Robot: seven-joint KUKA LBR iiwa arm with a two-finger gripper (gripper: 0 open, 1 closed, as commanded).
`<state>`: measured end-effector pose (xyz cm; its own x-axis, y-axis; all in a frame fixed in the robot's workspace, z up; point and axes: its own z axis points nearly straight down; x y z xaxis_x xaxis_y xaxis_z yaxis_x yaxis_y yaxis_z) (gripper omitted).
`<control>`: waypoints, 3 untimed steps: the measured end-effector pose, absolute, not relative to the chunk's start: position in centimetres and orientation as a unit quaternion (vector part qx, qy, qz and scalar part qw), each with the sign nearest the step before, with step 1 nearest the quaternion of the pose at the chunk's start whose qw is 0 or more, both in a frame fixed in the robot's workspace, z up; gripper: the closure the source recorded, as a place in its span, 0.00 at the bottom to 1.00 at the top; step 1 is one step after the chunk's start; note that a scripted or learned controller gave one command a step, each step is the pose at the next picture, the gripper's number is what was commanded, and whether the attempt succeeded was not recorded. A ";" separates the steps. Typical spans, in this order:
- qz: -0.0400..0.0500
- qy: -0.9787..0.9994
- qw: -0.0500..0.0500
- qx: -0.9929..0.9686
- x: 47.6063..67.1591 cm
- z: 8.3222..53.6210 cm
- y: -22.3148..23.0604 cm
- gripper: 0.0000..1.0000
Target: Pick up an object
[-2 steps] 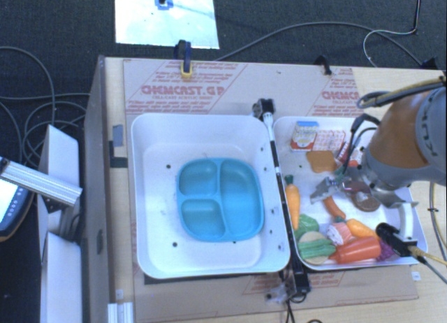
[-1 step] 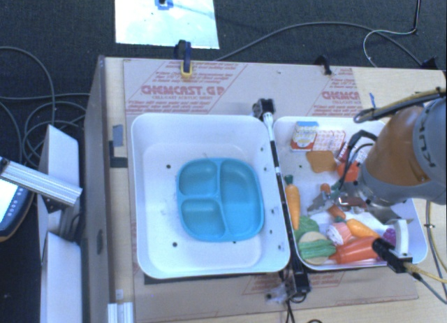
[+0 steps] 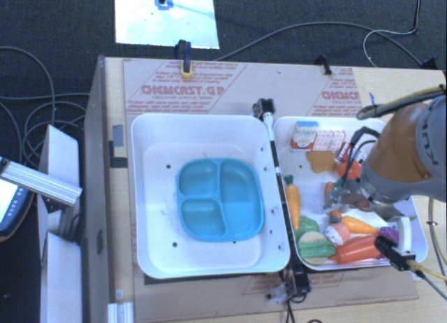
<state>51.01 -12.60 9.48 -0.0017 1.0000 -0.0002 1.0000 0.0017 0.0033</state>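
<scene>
A blue divided plate (image 3: 221,199) lies in the left white bin (image 3: 150,175). In the right bin (image 3: 279,133), the gripper (image 3: 340,196) hangs low over piled toy food (image 3: 342,234) near an upright carrot (image 3: 292,203); its fingers' state cannot be told.

A dark carpeted floor (image 3: 56,14) is seen around the bench (image 3: 230,80), whose top is covered by a pale board printed with red lettering. A shiny square sheet (image 3: 167,7) is laid on the floor beyond it. Grey cables (image 3: 28,98) are strewn at the left, near a white stand (image 3: 59,175).
</scene>
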 end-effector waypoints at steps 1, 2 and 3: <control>0.001 0.708 0.001 0.706 51.0 9.5 -12.6 0.00; 0.002 0.708 0.002 0.706 51.1 10.5 -12.6 1.00; 0.002 0.708 0.002 0.706 51.1 10.5 -12.6 0.00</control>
<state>51.10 -12.60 10.52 -0.0029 1.0000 -0.0004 1.0000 0.0029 0.0055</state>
